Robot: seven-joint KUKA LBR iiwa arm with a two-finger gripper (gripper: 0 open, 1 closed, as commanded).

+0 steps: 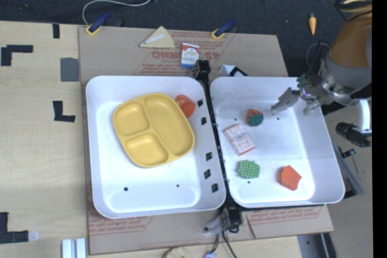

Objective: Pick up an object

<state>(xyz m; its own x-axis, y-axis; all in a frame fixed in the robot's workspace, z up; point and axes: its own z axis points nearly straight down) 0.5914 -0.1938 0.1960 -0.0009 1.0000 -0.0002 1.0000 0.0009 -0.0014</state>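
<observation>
Seen from above, two shallow white bins sit side by side on a cardboard-covered bench. The left bin holds a yellow divided plate with a small orange-red object touching its upper right edge. The right bin holds a teal and red toy, a pink printed card, a green knobbly ball and an orange block, all apart from one another. The gripper hangs over the right bin's upper right corner, fingers spread and grasping nothing, well clear of the toy.
</observation>
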